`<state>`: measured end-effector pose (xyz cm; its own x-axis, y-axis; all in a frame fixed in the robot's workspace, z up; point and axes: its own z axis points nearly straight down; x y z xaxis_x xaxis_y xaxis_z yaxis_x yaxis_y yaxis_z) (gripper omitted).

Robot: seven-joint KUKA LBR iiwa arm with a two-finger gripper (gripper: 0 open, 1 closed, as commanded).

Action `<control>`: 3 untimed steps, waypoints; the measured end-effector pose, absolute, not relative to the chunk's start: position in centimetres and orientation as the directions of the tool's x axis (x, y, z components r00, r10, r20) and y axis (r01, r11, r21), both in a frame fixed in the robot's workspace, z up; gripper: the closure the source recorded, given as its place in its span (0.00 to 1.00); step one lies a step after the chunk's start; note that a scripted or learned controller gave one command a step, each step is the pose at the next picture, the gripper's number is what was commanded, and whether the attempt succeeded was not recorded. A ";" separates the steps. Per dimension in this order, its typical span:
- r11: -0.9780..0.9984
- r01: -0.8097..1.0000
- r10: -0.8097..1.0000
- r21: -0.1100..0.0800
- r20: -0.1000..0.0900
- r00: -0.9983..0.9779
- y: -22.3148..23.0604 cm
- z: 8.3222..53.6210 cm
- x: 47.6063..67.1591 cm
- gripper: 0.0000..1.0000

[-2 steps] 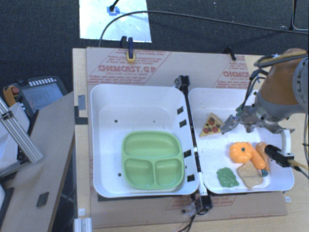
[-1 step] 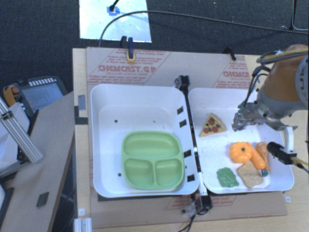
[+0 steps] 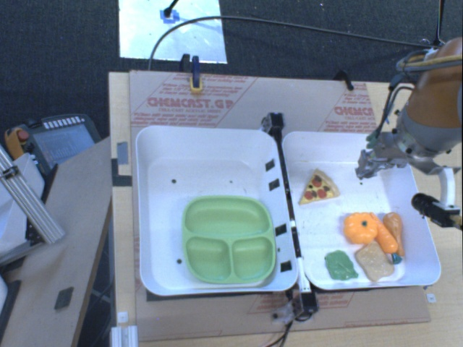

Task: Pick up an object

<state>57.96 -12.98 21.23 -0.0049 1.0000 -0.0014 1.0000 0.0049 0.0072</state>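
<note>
- Arm [image 3: 432, 92] comes in from the right, grey w/ an orange band, bent over the far part of the right bin [image 3: 340, 144].
- Hand [image 3: 367, 166] sits low over the right bin's far-right area, pointing down-left. Can't tell whether it's apart or together; too small and dark from here. Nothing visibly between its tips.
- Pizza slice [image 3: 319, 187] lies on the right bin floor, left of the hand and a bit nearer, clearly apart from it.
- Near-right part of the same bin has a cluster: orange pumpkin-like toy [image 3: 361, 228], w/ a carrot [image 3: 393, 231] just beside it on the right, touching or almost.
- Nearer still: tan bread-like piece [image 3: 374, 263] just under the pumpkin, and a green leafy piece [image 3: 340, 265] to its left, close beside it.
- Left bin [image 3: 166, 150] holds a green divided tray [image 3: 228, 238], 3 compartments, lying flat toward the near side.
- Black clips [image 3: 273, 165] run along the seam btwn the two bins.
- Both bins rest on a cardboard sheet [image 3: 217, 96] w/ red print, on the desk [image 3: 119, 100].
- Teach pendant [image 3: 61, 140] sits off to the far left, on a lower surface.
</note>
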 end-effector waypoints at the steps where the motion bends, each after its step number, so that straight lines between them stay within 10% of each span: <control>1: 0.005 1.000 1.000 0.006 -0.001 -0.005 -13.0 26.6 58.1 1.00; 3: 0.009 1.000 1.000 0.002 0.001 -0.009 -2.8 26.9 58.4 1.00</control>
<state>58.38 -2.80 26.92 -0.0091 1.0000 0.0014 1.0000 0.0091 0.0018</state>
